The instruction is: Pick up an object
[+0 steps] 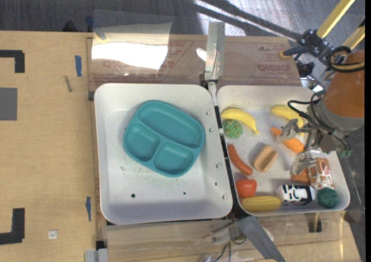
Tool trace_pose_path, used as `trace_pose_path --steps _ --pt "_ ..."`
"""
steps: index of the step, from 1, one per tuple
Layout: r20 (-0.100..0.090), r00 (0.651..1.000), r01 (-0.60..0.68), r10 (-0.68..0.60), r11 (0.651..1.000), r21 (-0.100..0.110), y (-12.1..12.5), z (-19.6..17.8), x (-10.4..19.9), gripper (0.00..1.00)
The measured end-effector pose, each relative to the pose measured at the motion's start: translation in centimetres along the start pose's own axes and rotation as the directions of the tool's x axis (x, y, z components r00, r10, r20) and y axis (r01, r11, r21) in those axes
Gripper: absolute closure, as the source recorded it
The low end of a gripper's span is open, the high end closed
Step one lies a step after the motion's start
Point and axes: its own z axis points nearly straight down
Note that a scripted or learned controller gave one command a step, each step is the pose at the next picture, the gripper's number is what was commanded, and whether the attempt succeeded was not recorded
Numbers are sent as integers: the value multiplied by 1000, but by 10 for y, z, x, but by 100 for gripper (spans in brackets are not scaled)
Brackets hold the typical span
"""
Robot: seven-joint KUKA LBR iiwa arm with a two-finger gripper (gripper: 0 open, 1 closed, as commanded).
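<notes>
Target candidates sat in the right bin (343, 197), all toy food, scattered loose so any could be grabbed from above. Nearest my gripper (306, 152) was an orange carrot-like piece (293, 144), touching or just beside the gripper's lower parts. Just below it stood a small carton with a red-brown label (320, 174), tilted, near the bin's right wall. My judgement: I was going for the carrot piece or the carton; could not tell which.

Gripper state: cannot tell. Cables and metal parts cluttered that spot, and nothing was clearly seen pinched. I would not call anything held.

Further out in the same bin: black-and-white cow-print item (297, 193) and a green ball (328, 197) at the near edge, corn cob (261, 203), red pepper (246, 187), hot dog bun (264, 157), sausage (239, 159), green broccoli-like lump (233, 130), banana (240, 118), a second yellow piece (285, 112).

Left bin (110, 197) carried a teal divided plate (164, 138), tilted diagonally, nothing on it. Likely a drop spot, just a guess. Both bins sat side by side on the tabletop (40, 139), touching at the middle divider.
</notes>
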Motion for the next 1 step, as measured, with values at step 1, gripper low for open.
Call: trace_pose_path --steps 1 --pt "5 1000 5 -5 1000 0 3 -10 -3 100"
